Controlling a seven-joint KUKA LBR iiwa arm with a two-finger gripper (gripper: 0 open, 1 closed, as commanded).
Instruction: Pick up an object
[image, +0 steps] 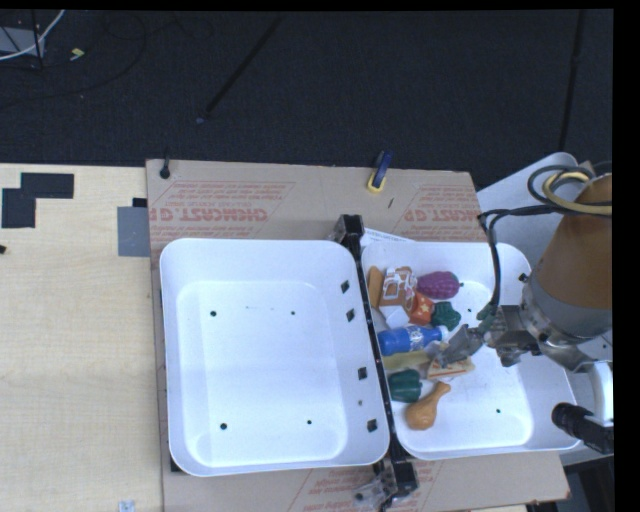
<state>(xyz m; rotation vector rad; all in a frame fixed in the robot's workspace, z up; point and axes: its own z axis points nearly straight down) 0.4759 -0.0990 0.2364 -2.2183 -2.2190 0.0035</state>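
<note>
The gripper (462, 347) hangs low in the right bin (500, 425); how its jaws stand I cannot tell; touching its tip lies a blue bottle (410, 339); just beyond, a green piece (405, 384), an orange drumstick (428, 407), a purple fruit (438, 285); farther off, the left bin (190, 300).

The place looked like a robotics lab. A pale wood-grain worktop (70, 340) carried a sheet of printed cardboard (250, 205), and on it sat two shallow white bins (260, 360) joined by black clamps (350, 228). Black and grey squares (40, 195) were marked on the worktop's left part. Dark carpet (300, 80) lay behind, with loose cables (30, 40) trailing across it. An industrial arm (580, 270) with looped cabling reached over a bin of small toy foods (415, 330).
</note>
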